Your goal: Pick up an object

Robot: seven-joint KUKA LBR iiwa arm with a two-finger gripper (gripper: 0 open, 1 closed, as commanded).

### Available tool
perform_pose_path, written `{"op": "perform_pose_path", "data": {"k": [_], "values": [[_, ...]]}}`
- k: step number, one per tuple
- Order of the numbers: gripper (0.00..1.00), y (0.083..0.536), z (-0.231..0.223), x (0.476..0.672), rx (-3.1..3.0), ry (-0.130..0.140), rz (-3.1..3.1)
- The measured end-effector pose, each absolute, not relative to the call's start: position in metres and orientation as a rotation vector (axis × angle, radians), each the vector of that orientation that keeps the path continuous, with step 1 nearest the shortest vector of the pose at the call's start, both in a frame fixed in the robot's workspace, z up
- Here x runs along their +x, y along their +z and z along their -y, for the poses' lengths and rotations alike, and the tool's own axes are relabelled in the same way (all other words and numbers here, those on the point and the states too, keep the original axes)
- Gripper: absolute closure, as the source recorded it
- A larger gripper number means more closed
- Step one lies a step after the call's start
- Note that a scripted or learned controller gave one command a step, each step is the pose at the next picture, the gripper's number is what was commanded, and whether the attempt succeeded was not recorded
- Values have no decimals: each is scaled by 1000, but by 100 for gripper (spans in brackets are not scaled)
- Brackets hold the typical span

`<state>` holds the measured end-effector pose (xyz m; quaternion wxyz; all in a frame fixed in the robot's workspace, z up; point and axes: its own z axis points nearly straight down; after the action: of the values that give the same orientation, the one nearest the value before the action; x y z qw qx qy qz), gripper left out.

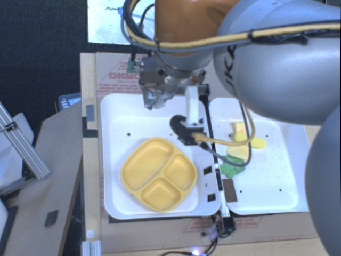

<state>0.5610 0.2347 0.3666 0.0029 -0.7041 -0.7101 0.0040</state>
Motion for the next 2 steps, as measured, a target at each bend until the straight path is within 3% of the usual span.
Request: {"op": "perform_pose_path", "data": {"k": [1, 2], "values": [[100, 382, -233, 660, -2224, -11, 2225], [100, 443, -234, 669, -2218, -12, 2230]]}}
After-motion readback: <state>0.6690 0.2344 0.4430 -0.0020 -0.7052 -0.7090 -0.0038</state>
